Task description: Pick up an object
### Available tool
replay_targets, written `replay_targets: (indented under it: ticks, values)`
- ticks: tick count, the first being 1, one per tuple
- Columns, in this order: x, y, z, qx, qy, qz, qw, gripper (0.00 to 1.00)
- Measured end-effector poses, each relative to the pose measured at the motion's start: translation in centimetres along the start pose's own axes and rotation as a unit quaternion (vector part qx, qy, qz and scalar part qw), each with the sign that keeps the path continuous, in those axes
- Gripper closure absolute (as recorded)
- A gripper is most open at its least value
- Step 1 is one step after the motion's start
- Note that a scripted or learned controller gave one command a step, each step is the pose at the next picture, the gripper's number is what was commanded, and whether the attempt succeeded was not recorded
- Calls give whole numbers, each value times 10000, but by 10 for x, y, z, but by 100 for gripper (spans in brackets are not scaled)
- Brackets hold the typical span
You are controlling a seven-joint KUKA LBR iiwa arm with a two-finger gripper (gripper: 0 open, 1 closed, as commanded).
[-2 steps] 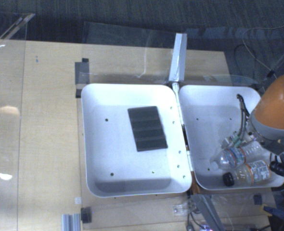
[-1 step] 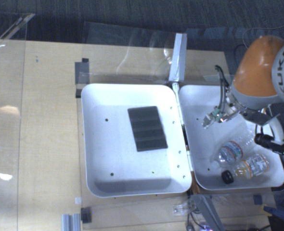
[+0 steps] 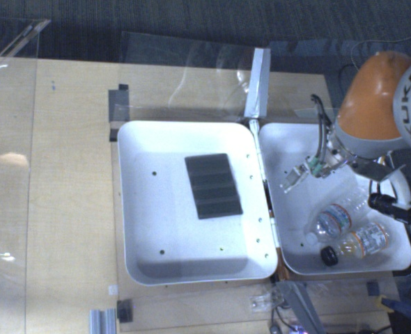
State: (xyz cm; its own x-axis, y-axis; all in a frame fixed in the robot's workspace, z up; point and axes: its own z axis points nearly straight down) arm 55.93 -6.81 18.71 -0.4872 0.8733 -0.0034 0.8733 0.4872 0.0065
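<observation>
The arm reaches in from the right of the frame and holds its gripper over the upper part of the right bin. Nothing is seen between the fingers, and whether they are parted or closed I cannot tell at this size.

The likely target, a clear plastic bottle with a dark cap, lies on its side in the lower right of that bin, with what may be a second crumpled clear bottle touching it just above; the transparency makes the split hard to judge. In the left bin a dark ribbed rectangular block lies flat near the centre.

This looks like the approach step, before any grasp. The next move calls for travelling down-frame to the bottles, descending, and closing across a bottle's narrow width.

White letters on the arm at the right edge seem to read "KUK"; the bottle label is unreadable.
</observation>
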Motion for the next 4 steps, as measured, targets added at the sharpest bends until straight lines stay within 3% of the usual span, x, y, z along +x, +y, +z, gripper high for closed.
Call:
replay_targets:
  ticks: [1,2,3,4]
  values:
    - [-34,-41,37,11,1,81,10000,0]
    - [-49,-89,68,-3,-4,747,9972,0]
    - [-84,-122,97,-46,-1,1667,9860,0]
    - [-85,-118,84,-94,-36,1639,9864,100]
